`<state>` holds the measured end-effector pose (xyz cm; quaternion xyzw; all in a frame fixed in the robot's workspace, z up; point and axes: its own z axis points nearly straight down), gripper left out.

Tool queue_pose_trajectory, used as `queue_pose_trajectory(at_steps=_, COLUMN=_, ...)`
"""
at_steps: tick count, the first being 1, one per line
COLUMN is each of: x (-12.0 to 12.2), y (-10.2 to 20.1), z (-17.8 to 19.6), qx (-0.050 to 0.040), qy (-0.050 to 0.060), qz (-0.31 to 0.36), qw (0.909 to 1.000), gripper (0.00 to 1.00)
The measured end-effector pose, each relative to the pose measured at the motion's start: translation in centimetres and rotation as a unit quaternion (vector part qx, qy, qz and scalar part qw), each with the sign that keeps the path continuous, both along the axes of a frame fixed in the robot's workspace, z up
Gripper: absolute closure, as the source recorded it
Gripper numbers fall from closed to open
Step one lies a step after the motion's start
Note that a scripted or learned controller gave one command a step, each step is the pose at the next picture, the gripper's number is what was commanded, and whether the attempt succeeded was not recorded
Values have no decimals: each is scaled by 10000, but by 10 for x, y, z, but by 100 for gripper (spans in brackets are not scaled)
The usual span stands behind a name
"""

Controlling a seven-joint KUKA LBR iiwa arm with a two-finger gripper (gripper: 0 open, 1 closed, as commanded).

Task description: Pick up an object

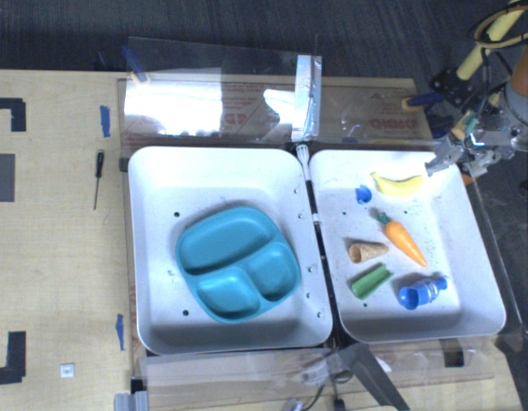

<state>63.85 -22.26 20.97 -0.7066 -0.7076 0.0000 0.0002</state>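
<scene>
White shallow right bin (482, 306) holds: yellow plastic banana (398, 184) near its far edge, small blue cap (363, 195), orange toy carrot (402, 238), tan cone-shaped piece (366, 251), green cylinder (370, 280), blue toy bottle (420, 293). White left bin (152, 195) holds a blue three-compartment plastic tray (236, 262). Gripper (476, 148) sits at the right bin's far right corner, beside the banana; finger state probably unreadable at this angle.

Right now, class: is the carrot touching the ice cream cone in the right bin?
Apart. The camera view shows a strip of white bin floor between the carrot and the ice cream cone, which lies just to its left.
</scene>
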Motion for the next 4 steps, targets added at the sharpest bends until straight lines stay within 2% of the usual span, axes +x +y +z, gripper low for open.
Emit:
queue_pose_trajectory(at_steps=1, x=-33, y=62, z=-94, qx=14, qy=36, qz=337, qw=9994, gripper=0)
queue_pose_trajectory(at_steps=2, x=-88, y=91, z=-122, qx=-6, qy=-29, qz=-36, qw=10000, gripper=0)
queue_pose_trajectory(at_steps=3, x=-86, y=90, z=-111, qx=-15, qy=-62, qz=-47, qw=10000, gripper=100)
queue_pose_trajectory(at_steps=4, x=-77, y=174, z=14, qx=9, qy=-40, qz=-206, qw=9998, gripper=100)
